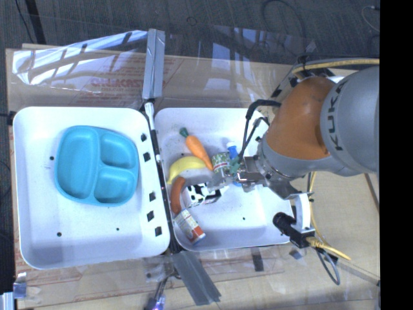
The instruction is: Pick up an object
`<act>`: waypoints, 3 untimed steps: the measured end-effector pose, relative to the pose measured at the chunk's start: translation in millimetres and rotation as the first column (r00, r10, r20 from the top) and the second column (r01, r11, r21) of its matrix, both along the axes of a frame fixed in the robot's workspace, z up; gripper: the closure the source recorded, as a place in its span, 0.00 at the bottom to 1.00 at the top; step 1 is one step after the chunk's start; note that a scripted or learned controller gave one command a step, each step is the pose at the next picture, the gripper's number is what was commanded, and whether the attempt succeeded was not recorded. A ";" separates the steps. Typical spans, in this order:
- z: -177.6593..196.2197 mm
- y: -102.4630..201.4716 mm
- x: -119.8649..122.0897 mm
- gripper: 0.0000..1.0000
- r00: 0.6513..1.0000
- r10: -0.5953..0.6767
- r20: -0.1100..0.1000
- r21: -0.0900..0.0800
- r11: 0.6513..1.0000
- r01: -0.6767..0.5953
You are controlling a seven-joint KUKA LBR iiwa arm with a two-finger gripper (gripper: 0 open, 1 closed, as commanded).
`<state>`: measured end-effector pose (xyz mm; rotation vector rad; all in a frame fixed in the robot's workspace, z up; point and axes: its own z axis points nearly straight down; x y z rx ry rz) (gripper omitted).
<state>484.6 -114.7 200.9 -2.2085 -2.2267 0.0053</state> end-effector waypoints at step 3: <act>-98.5 -0.8 123.3 1.00 1.000 0.025 0.002 0.001 1.000 -0.025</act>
